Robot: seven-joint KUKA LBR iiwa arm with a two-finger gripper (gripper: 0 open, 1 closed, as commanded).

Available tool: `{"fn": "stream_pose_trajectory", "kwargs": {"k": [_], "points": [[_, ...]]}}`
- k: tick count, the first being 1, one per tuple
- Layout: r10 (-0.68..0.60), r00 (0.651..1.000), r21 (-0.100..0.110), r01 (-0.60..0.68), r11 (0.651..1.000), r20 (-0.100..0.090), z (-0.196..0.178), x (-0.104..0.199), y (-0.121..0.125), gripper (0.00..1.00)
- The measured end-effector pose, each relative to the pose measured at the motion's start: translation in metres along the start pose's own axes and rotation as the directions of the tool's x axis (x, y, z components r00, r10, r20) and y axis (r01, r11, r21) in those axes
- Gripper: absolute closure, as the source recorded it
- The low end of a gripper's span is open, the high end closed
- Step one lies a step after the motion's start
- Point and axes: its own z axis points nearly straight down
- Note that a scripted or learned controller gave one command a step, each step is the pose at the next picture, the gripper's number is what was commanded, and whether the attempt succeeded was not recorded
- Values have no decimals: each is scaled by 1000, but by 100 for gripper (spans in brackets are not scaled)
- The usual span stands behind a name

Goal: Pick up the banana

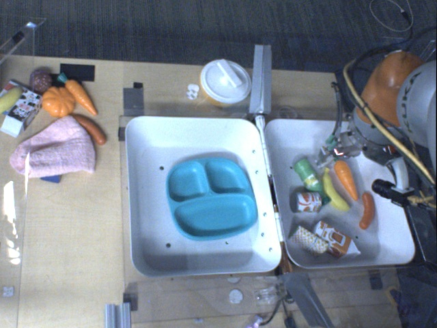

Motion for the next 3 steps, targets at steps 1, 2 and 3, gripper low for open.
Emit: {"fn": "stream_pose_trajectory", "kwargs": {"k": [1, 2, 3], "points": [[0, 1000, 0, 0, 1000, 0, 0, 0, 0, 0], [-66, 998, 3, 66, 998, -3, 9, 39, -57, 0], [-66, 998, -5, 66, 998, 3, -4, 38, -54, 100]]}}
